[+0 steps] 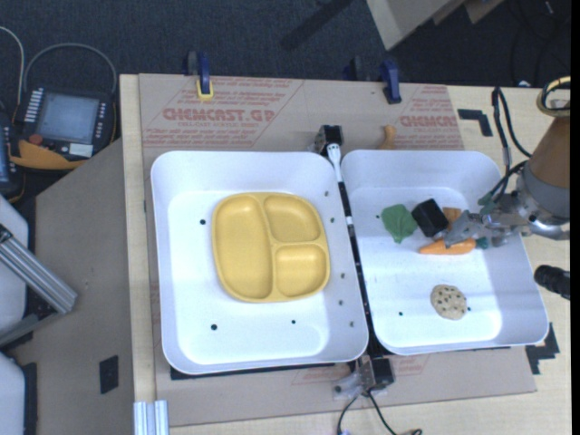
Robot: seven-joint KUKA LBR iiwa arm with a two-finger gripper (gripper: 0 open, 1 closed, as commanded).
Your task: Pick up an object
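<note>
While reaching in low from right | gripper point(471, 227) over carrot point(447, 248) | grip state unclear

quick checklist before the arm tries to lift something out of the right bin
1. Gripper inside the right bin: ok.
2. Gripper at a target: ok, it sits at the orange carrot-like piece.
3. Piece seated between the fingers: cannot tell, too small to see.
4. Neighbours clear of the target: not ok, the black block and green piece lie close beside it.
5. Cookie out of the way: ok, apart near the front.
6. Yellow divided plate in the left bin free to receive: ok.
</note>
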